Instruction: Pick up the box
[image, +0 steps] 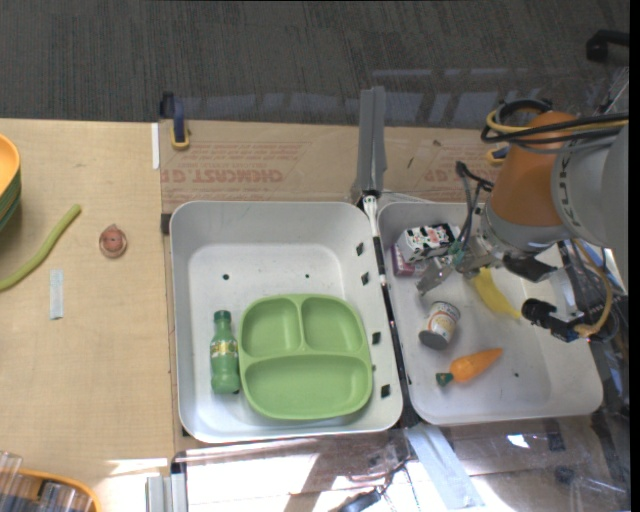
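Note:
The box (422, 242) is small, white with black print and a purple side. It lies in the back left corner of the right bin (530, 400). My gripper (443, 268) hangs low just in front of and right of the box, close to its near edge, and I cannot tell whether it touches the box. The grey arm with its orange band (528, 182) reaches in from the right and hides the bin's back right part.
In the right bin lie a yellow banana (496, 294), a small can (439, 325) on its side and a carrot (470, 366). The left bin (200, 250) holds a green divided plate (305, 356) and a green bottle (224, 351). Cables (560, 318) trail at the right.

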